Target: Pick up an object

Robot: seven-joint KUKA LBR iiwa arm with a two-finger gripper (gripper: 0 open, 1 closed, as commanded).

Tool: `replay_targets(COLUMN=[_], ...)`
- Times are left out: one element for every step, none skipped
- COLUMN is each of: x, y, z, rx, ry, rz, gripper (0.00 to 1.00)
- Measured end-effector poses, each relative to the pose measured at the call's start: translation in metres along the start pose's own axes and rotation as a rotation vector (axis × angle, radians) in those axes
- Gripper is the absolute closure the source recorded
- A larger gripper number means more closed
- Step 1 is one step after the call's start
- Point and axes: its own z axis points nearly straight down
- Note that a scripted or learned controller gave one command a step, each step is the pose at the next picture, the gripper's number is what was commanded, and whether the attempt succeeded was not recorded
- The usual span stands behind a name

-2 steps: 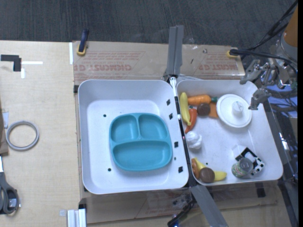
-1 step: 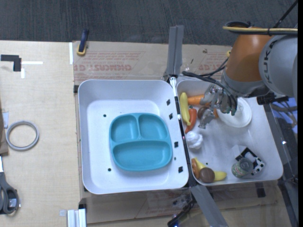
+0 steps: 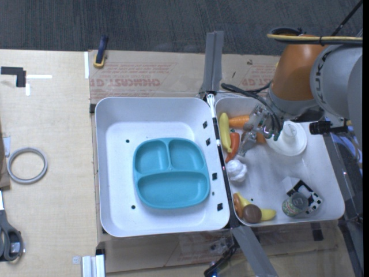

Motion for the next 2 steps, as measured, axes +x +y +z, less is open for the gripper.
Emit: replay_targets(x=[-0.012, -0.007], y=[-0.040, -0.009], z=[0.002, 0.002], rx=[-0.002, 0.003], ry=[-0.004, 0.001], rz=[0.047, 0.192], gripper=[0.00, 0.00])
